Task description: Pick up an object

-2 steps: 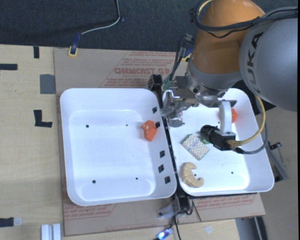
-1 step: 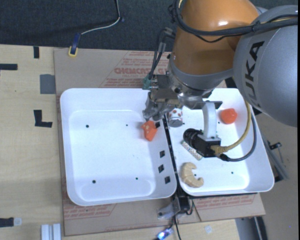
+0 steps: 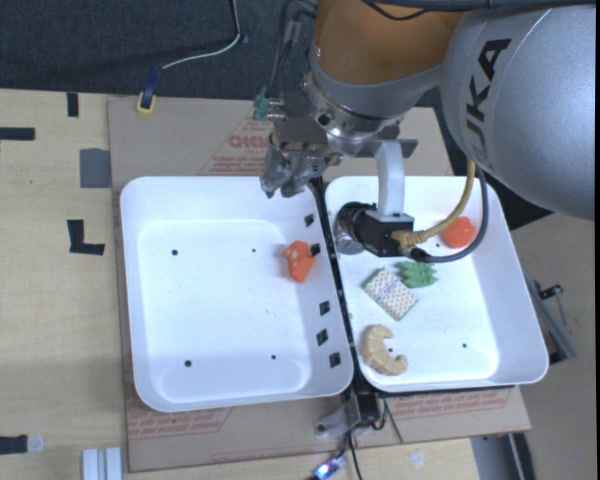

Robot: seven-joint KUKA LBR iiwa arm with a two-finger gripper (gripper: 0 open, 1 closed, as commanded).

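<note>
- Hovering high over the divide between the two bins, the gripper (image 3: 292, 178) sits just above centre of the frame; whether it is released or clenched I cannot tell, and nothing shows in its grasp.
- By my judgement the pick has yet to begin: the next move calls for choosing an object and descending squarely over it.
- Left bin (image 3: 160, 218): one orange piece (image 3: 299, 260) near its right wall, closest to the gripper.
- Right bin (image 3: 500, 308): orange ball (image 3: 461, 231), green piece (image 3: 417, 272), patterned block (image 3: 391, 292), tan croissant-like piece (image 3: 382, 349).
</note>
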